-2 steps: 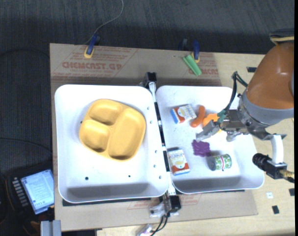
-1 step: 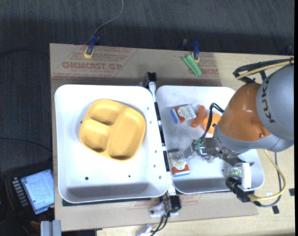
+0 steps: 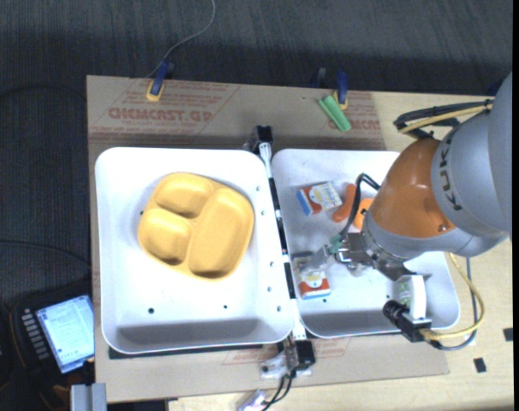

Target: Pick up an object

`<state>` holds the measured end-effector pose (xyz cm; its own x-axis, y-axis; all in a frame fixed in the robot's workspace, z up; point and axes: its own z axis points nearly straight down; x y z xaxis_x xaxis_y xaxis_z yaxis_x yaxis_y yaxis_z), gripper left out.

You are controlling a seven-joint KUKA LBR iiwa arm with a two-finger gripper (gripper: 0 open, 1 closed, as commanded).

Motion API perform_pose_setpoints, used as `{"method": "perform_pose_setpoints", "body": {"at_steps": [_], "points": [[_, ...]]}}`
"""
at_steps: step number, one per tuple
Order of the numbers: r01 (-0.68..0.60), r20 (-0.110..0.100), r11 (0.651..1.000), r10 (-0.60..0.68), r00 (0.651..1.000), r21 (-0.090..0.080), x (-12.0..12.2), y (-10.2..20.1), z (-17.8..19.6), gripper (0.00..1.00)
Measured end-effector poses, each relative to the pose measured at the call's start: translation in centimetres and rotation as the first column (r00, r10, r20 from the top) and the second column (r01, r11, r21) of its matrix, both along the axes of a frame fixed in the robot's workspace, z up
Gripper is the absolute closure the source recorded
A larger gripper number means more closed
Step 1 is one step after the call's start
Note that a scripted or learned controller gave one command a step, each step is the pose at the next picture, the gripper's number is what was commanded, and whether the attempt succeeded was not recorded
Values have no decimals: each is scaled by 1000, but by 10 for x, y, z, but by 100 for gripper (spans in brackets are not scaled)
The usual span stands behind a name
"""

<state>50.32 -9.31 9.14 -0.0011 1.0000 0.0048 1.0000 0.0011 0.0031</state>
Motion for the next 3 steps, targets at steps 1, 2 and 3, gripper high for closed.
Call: {"method": "perform_pose_setpoints", "body": {"at_steps": [1, 2, 3], "points": [[0, 4, 1000, 0, 1000, -2, 26, -4, 0, 0], [1, 16, 1000, -1, 1000, -3, 30, -4, 14, 100], [1, 16, 1000, -1, 1000, -3, 30, -4, 13, 0]]}}
